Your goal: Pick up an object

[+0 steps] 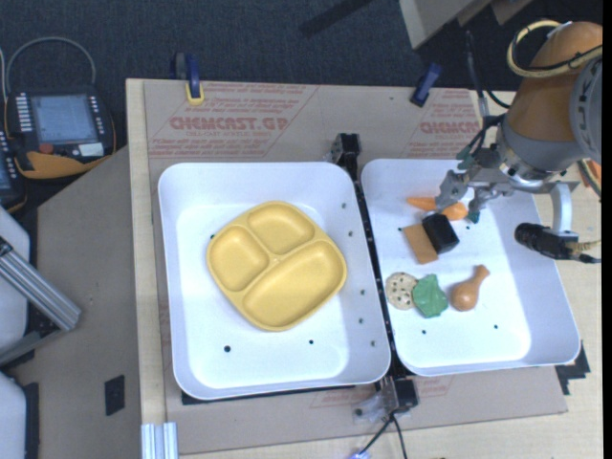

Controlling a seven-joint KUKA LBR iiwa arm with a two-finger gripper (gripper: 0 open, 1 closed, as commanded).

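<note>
My gripper (461, 202) hangs over the far part of the right bin (545, 338), its fingers apart. It is open, just above the right end of an orange carrot (422, 202) that lies on the bin floor. A black block (440, 230) sits right below the gripper, leaning on a brown slab (419, 245). Nearer the front lie a speckled cookie (401, 291), a green leafy piece (430, 296) and a brown drumstick (468, 289). Nothing is between the fingers that I can see lifted.
The left bin (191, 352) holds a yellow divided plate (277, 264). A black clamp (345, 147) sits at the far end of the wall between the bins. The bench's cardboard edge (287, 103) runs behind both bins.
</note>
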